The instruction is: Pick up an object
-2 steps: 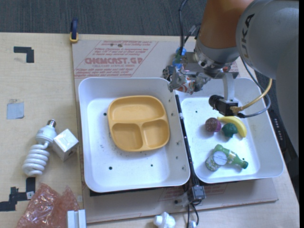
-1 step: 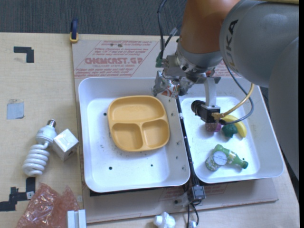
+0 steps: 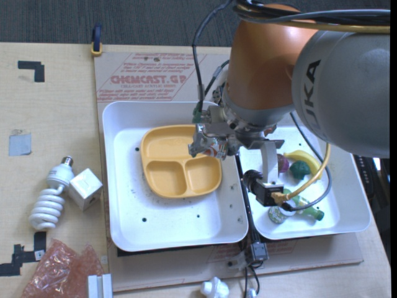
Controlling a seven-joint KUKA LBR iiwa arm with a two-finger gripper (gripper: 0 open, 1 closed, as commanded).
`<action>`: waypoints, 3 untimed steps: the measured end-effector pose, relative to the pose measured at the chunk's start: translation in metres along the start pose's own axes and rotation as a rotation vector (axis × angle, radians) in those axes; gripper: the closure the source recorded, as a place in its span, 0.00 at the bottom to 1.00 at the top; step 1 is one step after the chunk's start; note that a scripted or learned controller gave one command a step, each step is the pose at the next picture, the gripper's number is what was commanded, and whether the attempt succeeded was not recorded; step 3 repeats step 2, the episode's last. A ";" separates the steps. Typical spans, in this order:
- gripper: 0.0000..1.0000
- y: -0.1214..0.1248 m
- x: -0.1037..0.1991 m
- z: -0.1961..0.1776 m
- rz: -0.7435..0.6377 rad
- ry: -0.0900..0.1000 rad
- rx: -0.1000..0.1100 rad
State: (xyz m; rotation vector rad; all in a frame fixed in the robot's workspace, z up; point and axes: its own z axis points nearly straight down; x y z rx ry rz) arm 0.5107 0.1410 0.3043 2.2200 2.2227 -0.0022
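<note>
1. Camera view, surroundings: two white bins sit side by side at mid-frame. The left bin (image 3: 124,185) holds a yellow three-part plate (image 3: 177,172) in its upper middle. The right bin (image 3: 347,219) holds a small heap at its centre: a yellow piece (image 3: 305,159), a green ball (image 3: 300,169), a purple bit (image 3: 283,164), and a green-ended thing (image 3: 308,213) near the lower edge; the heap is too cluttered to name with certainty.
2. Left of the bins, on the bench, lie a spiral bulb (image 3: 51,200), a white cube (image 3: 85,187) touching it, and a reddish crinkled bag (image 3: 59,270) at the lower left.
3. Arm: the grey arm (image 3: 347,73) with its orange band (image 3: 267,54) fills the upper right and hides the bins' upper shared corner.
4. Gripper (image 3: 208,143): it hangs over the plate's upper right rim, beside the wall between the bins. I cannot tell how far the jaws stand apart, nor whether they hold anything.
</note>
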 end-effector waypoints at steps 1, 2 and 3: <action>1.00 0.020 -0.073 0.029 0.002 0.000 0.000; 1.00 0.004 -0.023 0.013 0.000 0.001 -0.003; 1.00 0.004 -0.023 0.013 0.000 0.001 -0.003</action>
